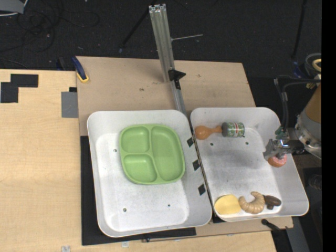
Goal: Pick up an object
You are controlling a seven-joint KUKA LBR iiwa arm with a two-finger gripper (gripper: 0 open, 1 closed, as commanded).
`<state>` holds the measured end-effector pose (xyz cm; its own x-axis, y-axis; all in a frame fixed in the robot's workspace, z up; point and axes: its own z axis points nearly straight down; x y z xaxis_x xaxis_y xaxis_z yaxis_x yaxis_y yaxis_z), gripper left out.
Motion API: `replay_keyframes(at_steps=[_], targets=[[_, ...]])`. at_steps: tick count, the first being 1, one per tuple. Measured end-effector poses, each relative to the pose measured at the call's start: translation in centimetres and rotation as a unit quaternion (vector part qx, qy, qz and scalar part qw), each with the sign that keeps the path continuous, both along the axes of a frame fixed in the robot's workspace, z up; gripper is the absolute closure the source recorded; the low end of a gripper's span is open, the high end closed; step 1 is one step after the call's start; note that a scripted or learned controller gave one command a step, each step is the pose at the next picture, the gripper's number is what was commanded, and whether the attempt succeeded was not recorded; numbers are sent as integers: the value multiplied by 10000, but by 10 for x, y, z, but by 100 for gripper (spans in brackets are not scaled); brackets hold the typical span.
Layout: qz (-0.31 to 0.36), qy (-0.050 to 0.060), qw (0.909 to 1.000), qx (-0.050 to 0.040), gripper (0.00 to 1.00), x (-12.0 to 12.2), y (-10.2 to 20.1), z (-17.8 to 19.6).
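I see arm entering from right edge, grey body with orange band showing just above wrist. Wrist bent low, reaching leftward. Gripper (276, 152) hangs at right side of my view, metal fingers pointing down. Finger spread too small and blurred for me to read.

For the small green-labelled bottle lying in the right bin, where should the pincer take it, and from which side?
Grip the small green-labelled bottle across its middle, coming from above. It lies on its side near the far wall of the right white bin, so its round body is exposed on top. The orange pear-shaped toy crowds its left end.
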<state>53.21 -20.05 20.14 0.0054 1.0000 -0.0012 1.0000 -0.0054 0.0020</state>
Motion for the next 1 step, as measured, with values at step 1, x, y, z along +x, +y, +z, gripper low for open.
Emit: replay_keyframes(at_steps=[1], targets=[[33, 3, 10000, 3, 100, 1, -1, 27]])
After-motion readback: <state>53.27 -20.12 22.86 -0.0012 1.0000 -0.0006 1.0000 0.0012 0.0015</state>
